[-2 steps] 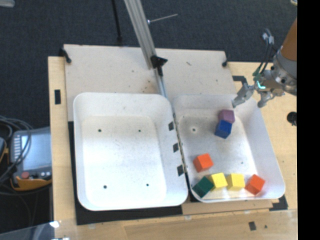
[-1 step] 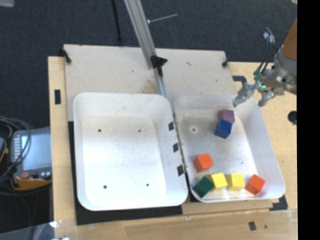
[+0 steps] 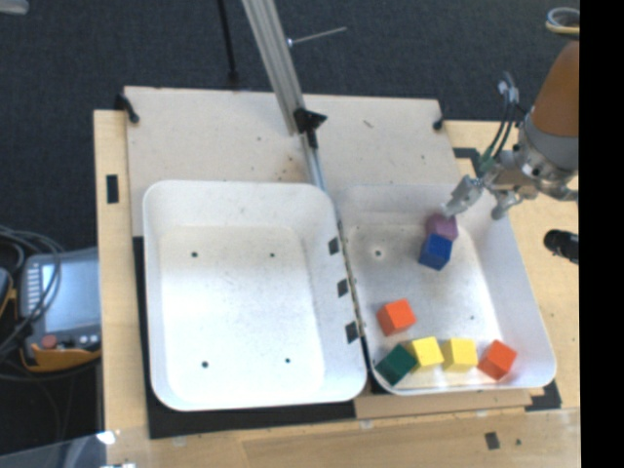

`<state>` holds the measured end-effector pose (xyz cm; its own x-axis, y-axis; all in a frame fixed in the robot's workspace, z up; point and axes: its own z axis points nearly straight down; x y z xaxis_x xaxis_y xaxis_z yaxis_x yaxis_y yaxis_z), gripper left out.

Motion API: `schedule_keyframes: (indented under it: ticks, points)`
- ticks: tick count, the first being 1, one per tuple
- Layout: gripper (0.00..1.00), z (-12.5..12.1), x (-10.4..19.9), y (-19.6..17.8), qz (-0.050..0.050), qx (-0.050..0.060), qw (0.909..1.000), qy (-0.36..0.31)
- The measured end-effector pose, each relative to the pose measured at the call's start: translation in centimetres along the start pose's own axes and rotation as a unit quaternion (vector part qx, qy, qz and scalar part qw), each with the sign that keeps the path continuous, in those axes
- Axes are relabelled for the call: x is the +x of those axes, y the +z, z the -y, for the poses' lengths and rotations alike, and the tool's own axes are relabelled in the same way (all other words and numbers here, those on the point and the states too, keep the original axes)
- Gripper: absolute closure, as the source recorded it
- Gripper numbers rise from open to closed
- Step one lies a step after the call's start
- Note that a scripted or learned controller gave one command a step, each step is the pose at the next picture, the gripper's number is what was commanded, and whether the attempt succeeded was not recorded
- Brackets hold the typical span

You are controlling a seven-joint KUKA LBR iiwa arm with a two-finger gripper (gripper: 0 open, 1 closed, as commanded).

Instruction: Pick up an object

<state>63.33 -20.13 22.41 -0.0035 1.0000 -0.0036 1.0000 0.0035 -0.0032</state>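
Note:
My gripper hangs over the right bin's far right edge, open, with nothing between its fingers. Just to its lower left a purple block leans against a blue block. Along the bin's near side lie an orange block, a green block, two yellow blocks and a second orange block.
The left bin sits beside the right one, with a ridge and clips between them. A slanted metal pole comes down to the bins' far junction. A small device with cables sits off the bench at left.

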Motion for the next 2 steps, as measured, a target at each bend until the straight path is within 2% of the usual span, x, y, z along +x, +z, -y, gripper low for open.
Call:
schedule_keyframes:
  ticks: [1,2]
  points:
    - [0.0,0.7,-0.3,4.4,0.0,0.0,1.0,0.002]
    - [0.0,0.5,-0.6,10.6,0.0,0.0,1.0,0.003]
